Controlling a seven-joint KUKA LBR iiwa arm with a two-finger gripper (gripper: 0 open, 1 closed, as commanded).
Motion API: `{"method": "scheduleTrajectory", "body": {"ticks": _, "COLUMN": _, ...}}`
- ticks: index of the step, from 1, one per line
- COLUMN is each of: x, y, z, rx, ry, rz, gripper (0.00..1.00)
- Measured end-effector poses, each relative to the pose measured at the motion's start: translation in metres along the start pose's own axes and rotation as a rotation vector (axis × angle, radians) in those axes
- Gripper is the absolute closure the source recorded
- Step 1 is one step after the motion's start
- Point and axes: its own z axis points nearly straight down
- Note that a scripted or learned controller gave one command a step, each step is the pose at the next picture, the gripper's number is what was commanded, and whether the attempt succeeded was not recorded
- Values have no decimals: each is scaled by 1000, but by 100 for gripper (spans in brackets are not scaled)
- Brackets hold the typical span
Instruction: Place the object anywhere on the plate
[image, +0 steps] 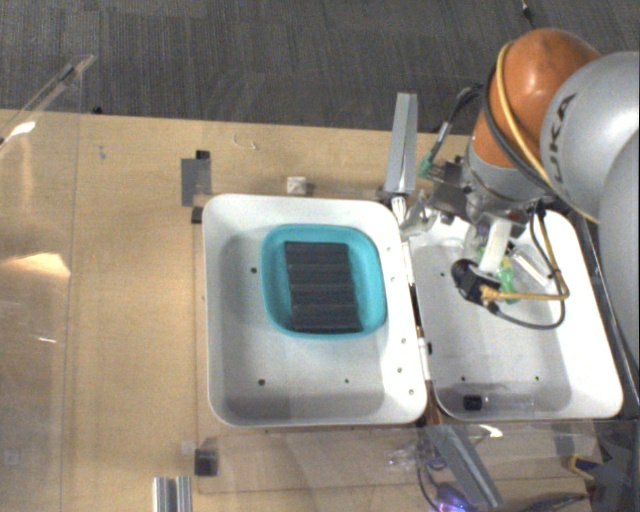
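black ridged block (322, 287) on turquoise plate (271, 282)

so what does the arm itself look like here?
KUKA iiwa arm: smooth rounded light-grey shell, glossy orange band above the wrist, dark KUKA lettering on the grey link. Silver metal hardware at the wrist, with thin dark cables looping below it.

Bright, even light falls from above, leaving pale glare patches at the left of the light wooden bench (120, 380) and soft grey shadow along the inner walls of the shallow white left bin (300, 405). The arm's glossy orange band (535, 70) carries a highlight, the rounded turquoise plate (372, 270) is evenly lit, and fine detail everywhere is slightly soft.
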Motion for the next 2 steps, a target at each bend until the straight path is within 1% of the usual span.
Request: {"method": "scheduleTrajectory", "body": {"ticks": 2, "x": 0, "y": 0, "z": 0, "rx": 0, "ry": 0, "rz": 0, "gripper": 0}}
